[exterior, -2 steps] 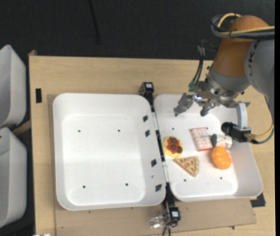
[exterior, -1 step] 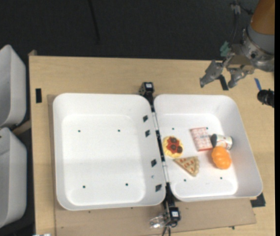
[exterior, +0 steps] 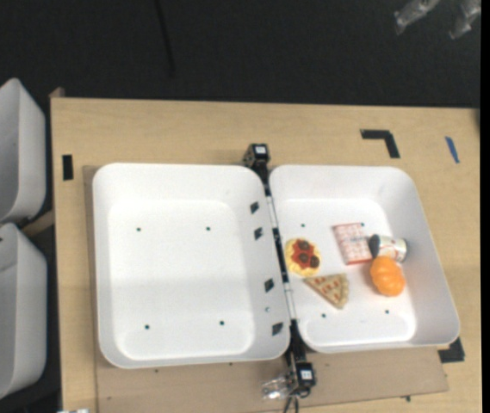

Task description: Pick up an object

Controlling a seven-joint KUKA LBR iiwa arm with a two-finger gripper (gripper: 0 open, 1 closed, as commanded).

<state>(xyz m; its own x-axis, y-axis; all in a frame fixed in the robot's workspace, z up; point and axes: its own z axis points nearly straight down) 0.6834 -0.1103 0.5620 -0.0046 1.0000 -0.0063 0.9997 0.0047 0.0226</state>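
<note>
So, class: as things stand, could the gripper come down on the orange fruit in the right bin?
Probably yes. The gripper is up at the top right, and the orange fruit lies uncovered, though a small bottle touches its far side.

Pale tan wooden bench top [exterior: 184, 127] fills the frame's centre. Two shallow white plastic bins sit directly on it, side by side, touching along the middle: left bin [exterior: 176, 265] w/ bare floor, right bin [exterior: 356, 188] w/ small items. Black L-shaped mark [exterior: 382, 140] and short blue tape strip [exterior: 453, 150] at bench's upper right.
</note>
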